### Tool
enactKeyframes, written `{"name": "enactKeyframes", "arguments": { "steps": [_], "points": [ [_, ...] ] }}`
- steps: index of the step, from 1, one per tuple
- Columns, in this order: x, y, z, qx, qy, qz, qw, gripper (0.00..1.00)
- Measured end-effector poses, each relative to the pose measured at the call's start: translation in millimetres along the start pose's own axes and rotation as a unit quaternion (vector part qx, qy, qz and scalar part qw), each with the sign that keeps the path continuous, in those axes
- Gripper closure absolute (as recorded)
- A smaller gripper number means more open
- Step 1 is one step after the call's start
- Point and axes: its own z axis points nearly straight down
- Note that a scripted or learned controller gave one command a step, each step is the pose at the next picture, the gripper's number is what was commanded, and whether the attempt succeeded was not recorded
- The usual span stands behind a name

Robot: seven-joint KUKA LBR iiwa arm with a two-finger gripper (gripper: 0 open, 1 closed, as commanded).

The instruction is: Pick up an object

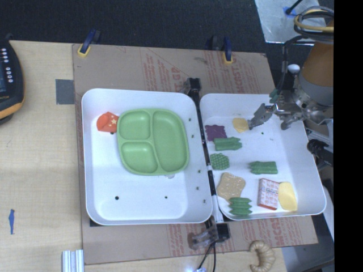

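My gripper [272,120] hangs over the back of the right bin [309,169], its two fingers spread apart and open with nothing between them. Its left finger [258,118] is just right of a small yellow piece [240,124]. Further forward in the same bin lie a purple piece [215,132], a long green piece [227,144], a round green piece [219,161], another green piece [263,167], a tan slice [231,186], a dark green bundle [240,205], a red box [267,194] and a yellow lump [287,196].
The left bin [113,203] holds a green divided plate [153,141] and a red toy [107,122] at its back left. A black and orange device [8,84] sits at the bench's far left. A tan curled thing [262,256] lies in front of the bins.
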Motion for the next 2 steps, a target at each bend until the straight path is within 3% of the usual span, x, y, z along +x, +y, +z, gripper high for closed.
{"name": "enactKeyframes", "arguments": {
  "steps": [1,2],
  "points": [
    [-45,-60,74,0.004,0.001,0.002,1.0,0.0],
    [-36,-49,132,-0.002,-0.003,0.0,1.0,0.0]
  ]
}}
